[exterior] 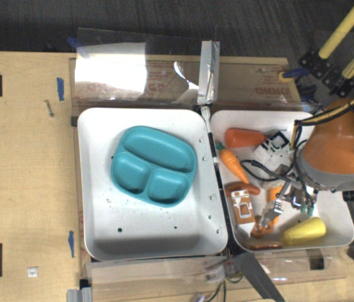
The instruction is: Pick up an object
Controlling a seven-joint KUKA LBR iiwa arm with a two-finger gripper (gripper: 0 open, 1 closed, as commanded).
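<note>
- Looking down on the bench: the left shallow white bin [95,168] carries one teal plastic plate with three compartments [154,164], lying flat near the middle.
- All the action is in the right shallow white bin [343,222], where the arm comes in from the right.
- The gripper [271,216] is low in the front half of that bin, in among the clutter.
- I cannot tell whether it is spread or closed; the metal parts blur into what lies beneath.
- Right at its tip there is a thin orange stick-like piece [276,201], my best guess for the target, touching or just under the tool.
- Just beside it to the right lies a yellow lemon-shaped toy [304,230]. To the left is a flat brown and orange card piece [243,205].
- Further back are a fat orange carrot-shaped toy [246,137] and a smaller orange carrot [232,162], well clear.
- My read: the approach is done, but nothing is visibly lifted, so the grasp and the lift are left.
</note>
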